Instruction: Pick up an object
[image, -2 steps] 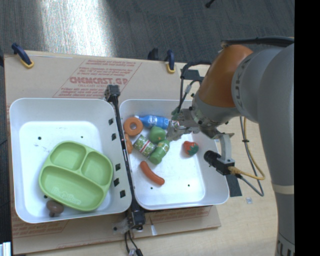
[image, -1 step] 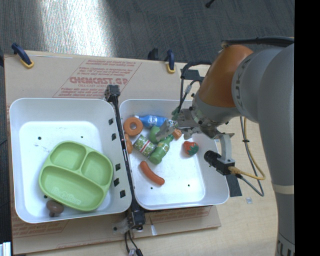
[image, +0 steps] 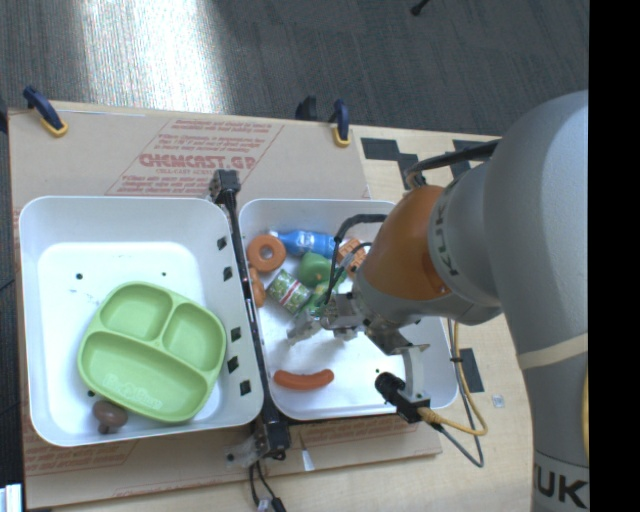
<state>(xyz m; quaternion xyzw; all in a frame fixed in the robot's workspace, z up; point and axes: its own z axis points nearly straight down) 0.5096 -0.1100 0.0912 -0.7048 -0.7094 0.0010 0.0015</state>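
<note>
- Cardboard is covering the desk (image: 200, 150) under two white bins.
- Right bin (image: 300, 400) is holding a sausage (image: 303, 379), an orange ring (image: 266, 252), a blue bottle (image: 306, 241) and a green can (image: 287, 290).
- End effector (image: 325, 322) is hanging over the can; its state cannot be told.
- Left bin (image: 40, 230) is carrying a green divided plate (image: 152, 350).

Arm (image: 470, 250) covers right bin's (image: 300, 405) right half. Just beyond and left of the fingers (image: 318, 322): tight clutter w/ orange ring (image: 266, 252), blue item (image: 306, 241), green can (image: 289, 290), packed touching. Nearer side of fingers: bare floor, only sausage (image: 303, 379) lying there. Far left, past divider, left bin (image: 40, 240): green tray (image: 152, 349) takes most room; brown lump (image: 110, 416) at its near corner.
</note>
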